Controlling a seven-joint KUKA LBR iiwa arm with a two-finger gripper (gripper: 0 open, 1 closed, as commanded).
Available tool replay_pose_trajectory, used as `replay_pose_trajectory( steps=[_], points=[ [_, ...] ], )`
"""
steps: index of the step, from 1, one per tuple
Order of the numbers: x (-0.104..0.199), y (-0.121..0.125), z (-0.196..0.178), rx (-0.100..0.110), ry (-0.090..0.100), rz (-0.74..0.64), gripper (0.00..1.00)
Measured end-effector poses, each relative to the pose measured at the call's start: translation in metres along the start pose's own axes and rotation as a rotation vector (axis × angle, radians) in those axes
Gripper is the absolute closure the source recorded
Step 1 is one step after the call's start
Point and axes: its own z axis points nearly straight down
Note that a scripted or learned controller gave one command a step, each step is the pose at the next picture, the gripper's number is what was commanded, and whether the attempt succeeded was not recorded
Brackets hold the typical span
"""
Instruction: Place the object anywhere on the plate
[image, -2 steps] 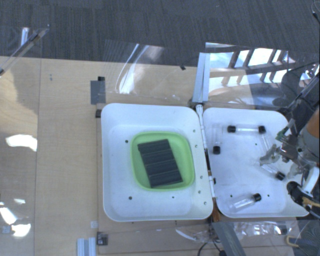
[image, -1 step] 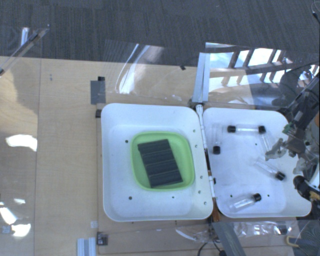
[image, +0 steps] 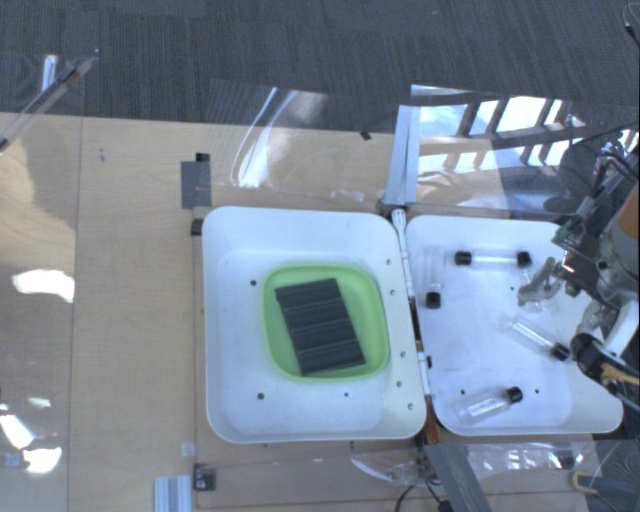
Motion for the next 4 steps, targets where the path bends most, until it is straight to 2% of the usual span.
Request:
replay_pose_trajectory(
  steps=[1, 2, 3, 4],
  points=[
    [-0.026, 0.02, 0.024, 0.003, -0.001, 0.038, 0.0],
    [0.023, -0.014, -0.019, -0.001, 0.0, 0.06, 0.0],
    [0.056, -0.035, -0.01, 0.002, 0.0, 0.059, 0.0],
    [0.076, -0.047, -0.008, 0.001, 0.001, 0.159, 0.0]
  ],
)
